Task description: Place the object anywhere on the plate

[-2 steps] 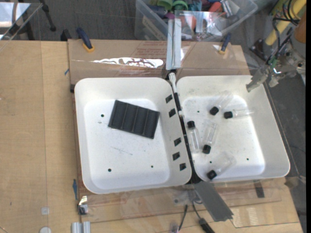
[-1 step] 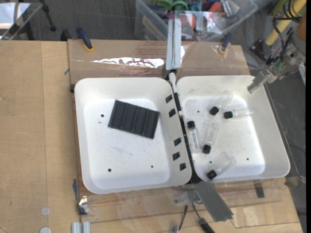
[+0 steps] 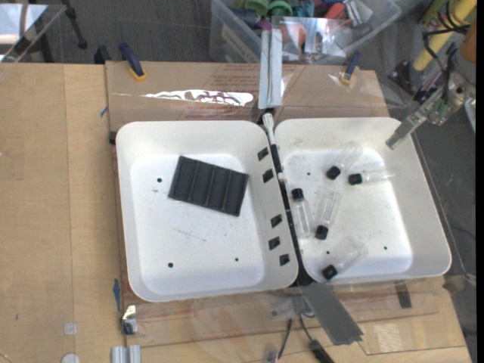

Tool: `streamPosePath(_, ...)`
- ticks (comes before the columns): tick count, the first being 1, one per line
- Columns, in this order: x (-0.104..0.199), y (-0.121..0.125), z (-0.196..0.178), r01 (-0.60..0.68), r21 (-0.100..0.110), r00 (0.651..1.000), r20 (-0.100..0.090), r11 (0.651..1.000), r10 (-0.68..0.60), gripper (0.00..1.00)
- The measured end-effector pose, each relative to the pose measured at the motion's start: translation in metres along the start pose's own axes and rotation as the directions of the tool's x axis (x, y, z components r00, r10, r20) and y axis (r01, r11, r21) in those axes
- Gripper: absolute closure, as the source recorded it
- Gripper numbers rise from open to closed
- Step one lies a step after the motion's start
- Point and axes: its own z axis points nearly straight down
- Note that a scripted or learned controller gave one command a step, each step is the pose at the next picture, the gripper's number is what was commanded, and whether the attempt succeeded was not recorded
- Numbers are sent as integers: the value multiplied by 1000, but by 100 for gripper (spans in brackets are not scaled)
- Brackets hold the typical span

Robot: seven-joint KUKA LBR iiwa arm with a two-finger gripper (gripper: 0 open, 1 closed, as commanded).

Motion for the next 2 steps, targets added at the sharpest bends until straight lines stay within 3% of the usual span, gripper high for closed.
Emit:
streamPosePath(1, -1, 0, -11, -2, -6, 1000, 5, 1000, 2, 100)
streamPosePath(2, -1, 0, -11, -2, -5, 1000, 4, 1000, 2, 0)
